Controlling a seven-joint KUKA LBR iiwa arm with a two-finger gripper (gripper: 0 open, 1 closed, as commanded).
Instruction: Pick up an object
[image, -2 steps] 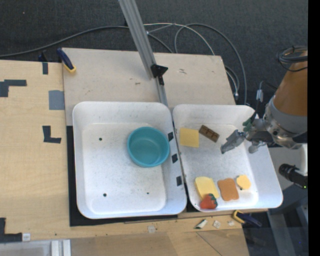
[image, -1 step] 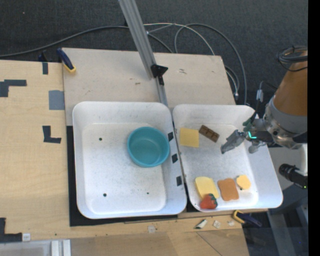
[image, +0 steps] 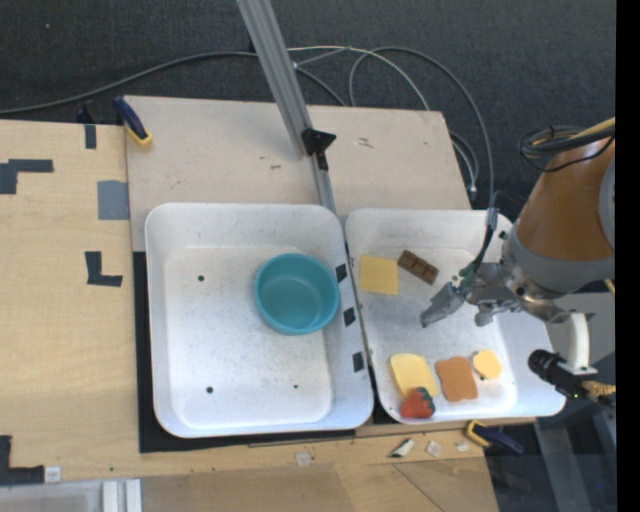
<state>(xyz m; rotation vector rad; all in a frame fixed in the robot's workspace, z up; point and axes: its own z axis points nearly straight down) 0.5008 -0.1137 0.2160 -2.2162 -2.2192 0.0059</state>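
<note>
My gripper (image: 458, 314) hangs over the middle of the right bin (image: 440, 226), open, with nothing between its two grey fingers (image: 434, 312). Up and left of it lie a brown chocolate bar (image: 418, 265) and a pale yellow square slice (image: 378, 274). Along the bin's near side sit a yellow piece (image: 409, 371), a red strawberry (image: 418, 403), an orange slab (image: 456, 379) and a small round yellow piece (image: 487, 364). A teal bowl (image: 296, 292) stands upright in the left bin (image: 190, 330).
A slanted grey metal pole (image: 285, 80) rises behind the bins, where cables also loop across the dark floor. The arm's orange and grey body (image: 565, 215) covers the right bin's right rim. Small clips lie on the bench by the near edge.
</note>
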